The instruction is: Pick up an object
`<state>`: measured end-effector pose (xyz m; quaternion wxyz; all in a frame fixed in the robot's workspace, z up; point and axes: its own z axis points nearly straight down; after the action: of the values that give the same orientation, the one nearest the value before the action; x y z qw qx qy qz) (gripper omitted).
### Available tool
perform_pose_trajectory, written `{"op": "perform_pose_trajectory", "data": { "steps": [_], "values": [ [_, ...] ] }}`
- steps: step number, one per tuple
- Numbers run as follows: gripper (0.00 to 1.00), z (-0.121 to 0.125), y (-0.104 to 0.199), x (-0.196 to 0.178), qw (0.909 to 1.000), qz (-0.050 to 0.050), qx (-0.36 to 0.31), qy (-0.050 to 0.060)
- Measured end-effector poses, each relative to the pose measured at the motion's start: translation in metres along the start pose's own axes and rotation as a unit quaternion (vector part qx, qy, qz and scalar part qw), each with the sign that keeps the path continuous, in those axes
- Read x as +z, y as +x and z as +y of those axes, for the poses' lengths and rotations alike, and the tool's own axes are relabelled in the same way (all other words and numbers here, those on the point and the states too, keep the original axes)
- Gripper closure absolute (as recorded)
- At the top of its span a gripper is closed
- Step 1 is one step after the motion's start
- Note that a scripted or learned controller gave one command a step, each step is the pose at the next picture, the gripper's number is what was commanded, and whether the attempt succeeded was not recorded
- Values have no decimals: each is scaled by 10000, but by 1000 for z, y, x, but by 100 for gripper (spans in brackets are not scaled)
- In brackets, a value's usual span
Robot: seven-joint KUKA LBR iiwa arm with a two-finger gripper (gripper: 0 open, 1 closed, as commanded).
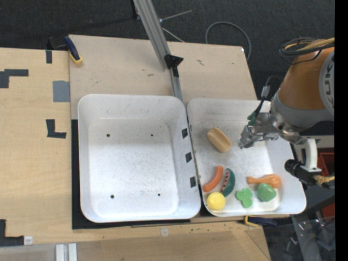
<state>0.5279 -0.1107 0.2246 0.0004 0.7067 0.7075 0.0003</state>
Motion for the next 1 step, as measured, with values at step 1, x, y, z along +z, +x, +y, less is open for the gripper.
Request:
{"op": "perform_pose_trajectory", "data": {
  "steps": [1],
  "values": [
    [100,15,55,10,10000,10,-27,16]
  ]
}}
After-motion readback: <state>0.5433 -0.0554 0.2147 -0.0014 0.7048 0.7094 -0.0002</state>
